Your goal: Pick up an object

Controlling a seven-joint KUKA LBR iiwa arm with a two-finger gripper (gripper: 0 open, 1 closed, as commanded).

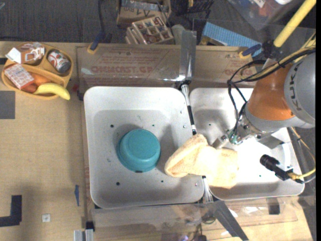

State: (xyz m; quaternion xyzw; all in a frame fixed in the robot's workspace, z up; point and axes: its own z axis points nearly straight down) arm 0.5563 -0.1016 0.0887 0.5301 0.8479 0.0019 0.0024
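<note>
A teal bowl point(139, 149) lies upside down in the middle of the left bin point(100, 109). A pale yellow cloth point(203, 162) is draped across the divider between the two bins, with part of it in each. My gripper point(226, 139) hangs low in the right bin point(210, 104), at the cloth's upper right edge. The grey arm with its orange band point(268, 104) reaches in from the right. The gripper's tip is small and partly hidden against the cloth.
A cardboard wall point(135, 67) runs behind both bins. A yellow tray point(35, 74) with a banana and food packets sits on the bench at the far left. Boxes and cables crowd the floor behind the bench.
</note>
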